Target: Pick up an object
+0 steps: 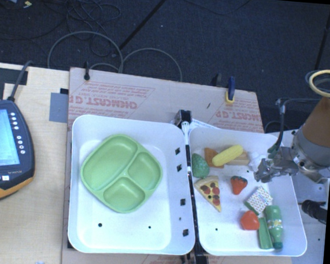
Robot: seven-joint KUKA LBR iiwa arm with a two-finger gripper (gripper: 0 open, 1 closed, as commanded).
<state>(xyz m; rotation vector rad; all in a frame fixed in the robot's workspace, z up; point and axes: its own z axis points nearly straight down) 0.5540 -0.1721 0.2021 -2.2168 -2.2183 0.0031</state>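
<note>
Nearest you, in the right bin (293,245), a green bottle (272,227) lies beside a red tomato (249,220) and a small white patterned block (259,198); none of its label reads at this size. A little farther in lie a pizza slice (210,192), a strawberry (239,184), a green vegetable (199,165) and a yellow corn cob (228,155). Your tool (264,170) hangs over the right part of that bin, just beside the strawberry, and you cannot tell how wide it stands. Nothing looks lifted, so I judge the pick not yet made. The left bin (86,231) holds a green divided plate (121,172). Beyond both, the cardboard (133,99) on the desk carries upside-down red print, too blurred to read reliably.
</note>
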